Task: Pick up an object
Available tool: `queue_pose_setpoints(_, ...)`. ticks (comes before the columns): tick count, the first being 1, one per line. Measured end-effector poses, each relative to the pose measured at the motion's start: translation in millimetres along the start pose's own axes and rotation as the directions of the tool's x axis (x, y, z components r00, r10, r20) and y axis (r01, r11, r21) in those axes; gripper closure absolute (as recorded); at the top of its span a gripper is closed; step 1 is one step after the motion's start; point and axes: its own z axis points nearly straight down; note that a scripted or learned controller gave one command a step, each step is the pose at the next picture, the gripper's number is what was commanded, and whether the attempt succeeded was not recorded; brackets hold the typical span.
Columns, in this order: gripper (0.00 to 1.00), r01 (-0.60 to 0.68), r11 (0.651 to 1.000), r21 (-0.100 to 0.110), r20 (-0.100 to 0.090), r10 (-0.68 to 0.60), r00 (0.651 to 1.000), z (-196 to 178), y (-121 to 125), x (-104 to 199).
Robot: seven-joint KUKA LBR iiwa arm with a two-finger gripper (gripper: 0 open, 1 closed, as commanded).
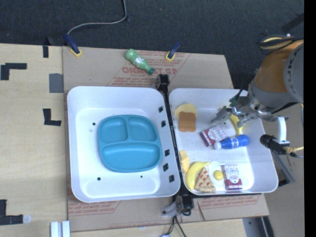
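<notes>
**Pick attempt: pincer over the right bin**

Nearest the camera sat the red-and-white packet [232, 176], beside the waffle slice [204, 180] and banana [192, 171], along the front edge of the right bin [261, 174]. Likeliest target, by my judgement: the crinkled snack wrapper [215, 134], lying mid-bin and touching the blue bottle [232, 142] on its right. Pincer [230, 113] hovered just above and right of the wrapper, fingers spread apart, nothing between them. A yellow piece [239, 124] lay under the wrist. Toast [186, 121] on a yellow round lay near the divider. Left bin [81, 107] held a blue divided plate [130, 143]. Green bottle [139, 61] lay on the desk [29, 132], outside both bins.

Advice: descend straddling the wrapper's short axis, keeping clear of the bottle; close only once low.
</notes>
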Motion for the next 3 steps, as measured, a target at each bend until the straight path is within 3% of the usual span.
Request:
queue_pose_setpoints(1, 0.00, 0.000, 1.000, -0.005, 0.001, 0.000, 1.000, 54, -17, 37)
queue_pose_setpoints(2, 1.00, 0.000, 1.000, -0.008, 0.002, 0.000, 1.000, 44, -16, 37)
queue_pose_setpoints(3, 0.00, 0.001, 1.000, -0.008, 0.002, -0.001, 1.000, 44, -16, 37)
